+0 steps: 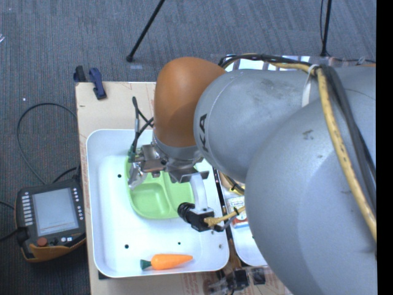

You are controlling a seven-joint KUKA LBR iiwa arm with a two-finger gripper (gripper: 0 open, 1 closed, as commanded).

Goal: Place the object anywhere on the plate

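Tool (pixel 140 172): over the plate (pixel 161 200); grip state cannot be told.
Carrot (pixel 167 261): lies in the bin (pixel 101 226), near the plate, not yet placed.

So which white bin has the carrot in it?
The left white bin. The orange carrot lies by its front edge, near the green plate; the other bin is mostly hidden by the arm.

A light green plate (pixel 161 200) with a raised rim and divided compartments lies flat in the left white bin, its far part hidden. An orange toy carrot (pixel 169 261) with a green top lies on its side near the bin's near edge, apart from the plate.
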